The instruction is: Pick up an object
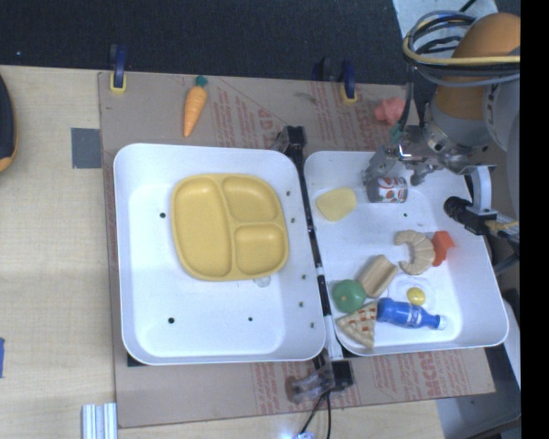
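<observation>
Two white bins side by side on the worktop (55, 245): left bin (146, 327) bearing a yellow divided plate (229, 225), right bin (480, 323) crowded with toy food. Gripper (391, 174) low over the right bin's far end, right at a small can (391, 190) with a red-and-white label, so probably the closing-in step of a pick. Jaws' state: cannot tell, fingertips lost against the can and the grey wrist; can not shown held. Next, judging from this: settle squarely around the can, close, lift straight. Just beside the can, a pale yellow slice (336, 203), near enough to get nudged. Farther down the bin, well apart: croissant (414, 250) with a red piece (442, 242) touching it, bread roll (377, 274), green ball (349, 294), pizza slice (359, 325), blue bottle (405, 315), small yellow piece (415, 294). Outside the bins, a carrot (194, 106) and a pink thing (389, 110) on the brown mat (247, 108). Bin wall close behind the can, leaving little room on that side.
</observation>
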Robot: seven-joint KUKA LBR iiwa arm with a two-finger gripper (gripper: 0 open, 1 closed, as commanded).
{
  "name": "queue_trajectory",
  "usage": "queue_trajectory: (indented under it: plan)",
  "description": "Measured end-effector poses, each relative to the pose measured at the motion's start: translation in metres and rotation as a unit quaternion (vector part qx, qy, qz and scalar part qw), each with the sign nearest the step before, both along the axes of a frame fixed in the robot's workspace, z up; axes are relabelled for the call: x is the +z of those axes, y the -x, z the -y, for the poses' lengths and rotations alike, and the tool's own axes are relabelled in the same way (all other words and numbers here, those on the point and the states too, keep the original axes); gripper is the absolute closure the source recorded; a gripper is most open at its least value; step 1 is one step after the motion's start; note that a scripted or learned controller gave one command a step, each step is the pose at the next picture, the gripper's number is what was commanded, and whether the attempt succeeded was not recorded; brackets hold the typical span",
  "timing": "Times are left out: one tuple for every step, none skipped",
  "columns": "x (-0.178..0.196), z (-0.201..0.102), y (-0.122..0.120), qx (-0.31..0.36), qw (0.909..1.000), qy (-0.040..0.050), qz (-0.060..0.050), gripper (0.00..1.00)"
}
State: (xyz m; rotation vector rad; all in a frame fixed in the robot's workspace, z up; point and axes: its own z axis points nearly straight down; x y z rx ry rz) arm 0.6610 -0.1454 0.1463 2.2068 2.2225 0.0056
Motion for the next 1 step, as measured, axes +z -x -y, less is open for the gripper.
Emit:
queue_trajectory:
  plan:
    - [-0.0565, 0.0385, 0.0059, -0.003, 1.0000, -0.0021, -0.008, 0.00]
